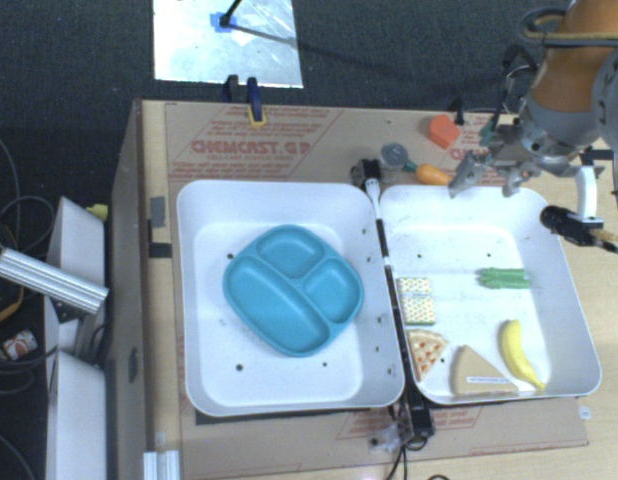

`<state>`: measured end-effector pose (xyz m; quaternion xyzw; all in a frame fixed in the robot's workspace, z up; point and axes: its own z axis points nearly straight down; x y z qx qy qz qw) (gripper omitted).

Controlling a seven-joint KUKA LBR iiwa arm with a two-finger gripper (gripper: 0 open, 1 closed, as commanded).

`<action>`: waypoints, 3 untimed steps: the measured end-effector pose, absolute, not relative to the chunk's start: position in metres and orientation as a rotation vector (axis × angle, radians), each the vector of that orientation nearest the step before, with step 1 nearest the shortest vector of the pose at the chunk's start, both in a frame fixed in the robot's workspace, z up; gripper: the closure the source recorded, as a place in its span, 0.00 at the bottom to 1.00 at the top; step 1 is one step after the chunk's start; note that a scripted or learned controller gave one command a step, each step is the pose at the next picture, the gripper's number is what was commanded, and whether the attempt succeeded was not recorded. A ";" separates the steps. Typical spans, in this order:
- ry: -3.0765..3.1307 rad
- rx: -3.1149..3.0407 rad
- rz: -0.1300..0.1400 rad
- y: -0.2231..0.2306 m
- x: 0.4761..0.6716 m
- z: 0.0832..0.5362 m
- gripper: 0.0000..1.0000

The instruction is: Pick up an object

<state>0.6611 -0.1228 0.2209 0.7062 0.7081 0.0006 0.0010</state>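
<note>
Hovering over the right white bin's (564, 268) far rim, the two-finger gripper (486, 178) is carrying nothing, fingers apart. Picking is not yet begun; the yellow plastic banana (519, 353) is lying untouched.

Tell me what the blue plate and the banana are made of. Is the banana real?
The blue plate looks like moulded plastic: one even colour, smooth, with rounded compartments pressed into it. The banana is probably a plastic toy: its yellow is flat and spotless, and it lies beside other toy-looking foods. The picture alone can't prove it isn't real.
</note>
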 end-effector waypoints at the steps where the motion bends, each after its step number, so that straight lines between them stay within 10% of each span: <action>1: 2.222 2.218 -0.001 -0.192 0.659 0.174 0.00; 2: 2.223 2.214 0.003 -0.198 0.669 0.184 0.00; 3: 2.226 2.220 0.000 -0.205 0.668 0.083 0.00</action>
